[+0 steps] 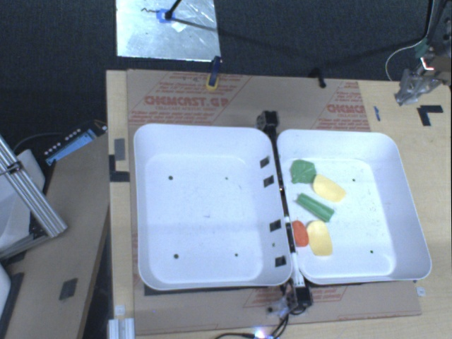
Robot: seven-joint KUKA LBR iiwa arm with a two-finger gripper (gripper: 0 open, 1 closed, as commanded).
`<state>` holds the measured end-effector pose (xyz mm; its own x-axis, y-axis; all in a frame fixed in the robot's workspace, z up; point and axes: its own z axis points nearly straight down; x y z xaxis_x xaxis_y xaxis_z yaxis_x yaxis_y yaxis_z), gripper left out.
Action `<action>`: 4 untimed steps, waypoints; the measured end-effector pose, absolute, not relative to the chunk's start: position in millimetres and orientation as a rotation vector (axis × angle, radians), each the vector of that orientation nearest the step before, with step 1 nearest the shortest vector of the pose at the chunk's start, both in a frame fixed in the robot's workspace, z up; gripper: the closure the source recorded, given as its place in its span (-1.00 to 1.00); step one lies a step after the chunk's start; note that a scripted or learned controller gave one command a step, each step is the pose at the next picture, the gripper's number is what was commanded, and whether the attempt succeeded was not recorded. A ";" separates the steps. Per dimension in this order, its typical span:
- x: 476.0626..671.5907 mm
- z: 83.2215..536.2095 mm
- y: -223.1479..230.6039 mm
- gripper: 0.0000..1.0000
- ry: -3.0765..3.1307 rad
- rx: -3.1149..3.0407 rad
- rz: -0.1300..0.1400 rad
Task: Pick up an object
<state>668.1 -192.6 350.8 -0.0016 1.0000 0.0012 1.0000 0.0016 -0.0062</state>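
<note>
A: Objects first, but start at the gripper [417,83] — where is it?

B: At the far right corner of the bench [233,90], above the cardboard and outside both bins. It is small and blurred there, so I cannot tell how it is set. Nothing shows in it.

A: And what lies nearest to it?

B: The right bin [406,210], below and to its left. Five pieces sit in that bin's left half, well apart from the gripper. Closest is a yellow piece [329,188], touching a green leafy piece [303,170] just beyond it.

A: Further out?

B: A green stick [314,207] below those, then a second yellow piece [319,238] with a red piece [301,234] pressed against its far side, next to the divider.

A: And past that?

B: The left bin [205,210], farthest from the gripper.
</note>
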 end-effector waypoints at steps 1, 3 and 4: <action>668.8 485.9 -206.6 1.00 -2.237 -2.227 -0.011; 668.6 415.3 -208.3 1.00 -2.226 -2.227 -0.004; 669.0 436.7 -205.9 1.00 -2.230 -2.220 -0.004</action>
